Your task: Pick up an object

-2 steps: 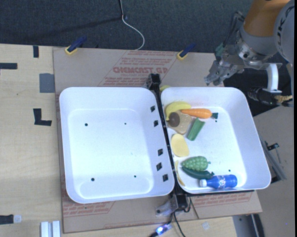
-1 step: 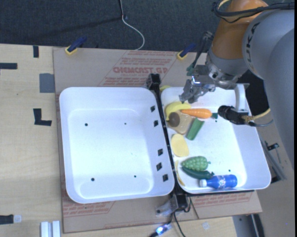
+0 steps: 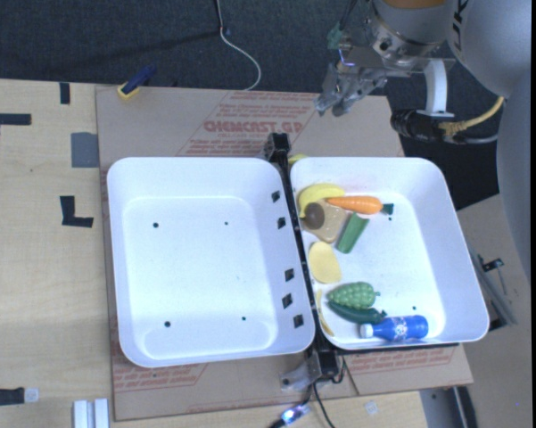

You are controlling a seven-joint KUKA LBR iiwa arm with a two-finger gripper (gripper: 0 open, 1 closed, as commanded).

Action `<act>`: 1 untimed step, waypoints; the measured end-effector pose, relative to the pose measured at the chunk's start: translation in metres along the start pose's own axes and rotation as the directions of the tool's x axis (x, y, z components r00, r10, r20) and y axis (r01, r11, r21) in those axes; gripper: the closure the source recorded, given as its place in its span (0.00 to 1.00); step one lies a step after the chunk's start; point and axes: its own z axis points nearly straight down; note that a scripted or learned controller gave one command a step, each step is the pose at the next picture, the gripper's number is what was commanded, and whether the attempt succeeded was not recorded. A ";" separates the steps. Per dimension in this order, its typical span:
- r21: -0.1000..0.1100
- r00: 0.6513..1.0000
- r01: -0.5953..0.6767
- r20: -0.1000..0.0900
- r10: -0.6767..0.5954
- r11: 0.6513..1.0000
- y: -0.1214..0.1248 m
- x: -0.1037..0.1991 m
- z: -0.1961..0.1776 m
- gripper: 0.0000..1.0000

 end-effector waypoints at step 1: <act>0.004 1.000 -0.004 0.001 0.004 1.000 0.000 0.021 -0.106 1.00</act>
